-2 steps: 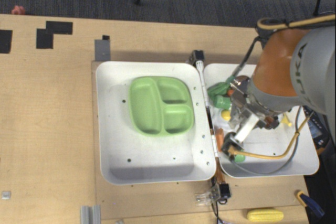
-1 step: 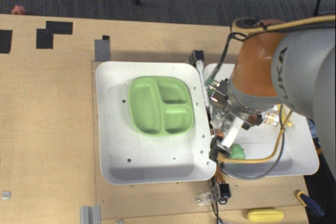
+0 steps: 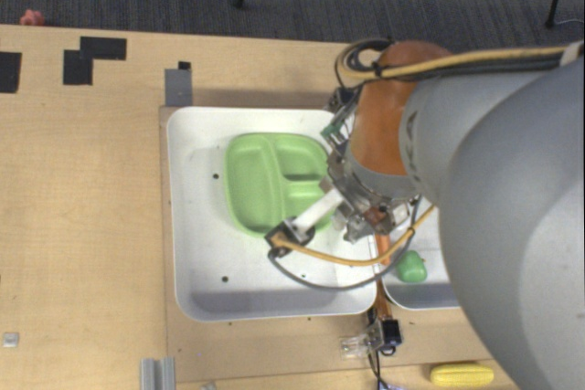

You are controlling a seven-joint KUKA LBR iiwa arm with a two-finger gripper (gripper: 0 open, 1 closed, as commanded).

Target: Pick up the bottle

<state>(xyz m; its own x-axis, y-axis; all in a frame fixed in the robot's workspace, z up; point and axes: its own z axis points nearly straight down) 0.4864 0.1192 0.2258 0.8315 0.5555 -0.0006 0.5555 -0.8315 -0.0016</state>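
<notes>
My gripper hangs low over the right edge of the left bin, under the orange band of the wrist. It is just to the right of a light green divided plate that lies in that bin. The wrist and arm hide whatever lies directly below the gripper. A small clear item with a black end lies on the bench in front of the bins; I cannot tell whether it is a bottle.
A small green rounded thing sits in the near left corner of the right bin. A yellow object lies on the bench at the front right. The big grey arm covers most of the right bin.
</notes>
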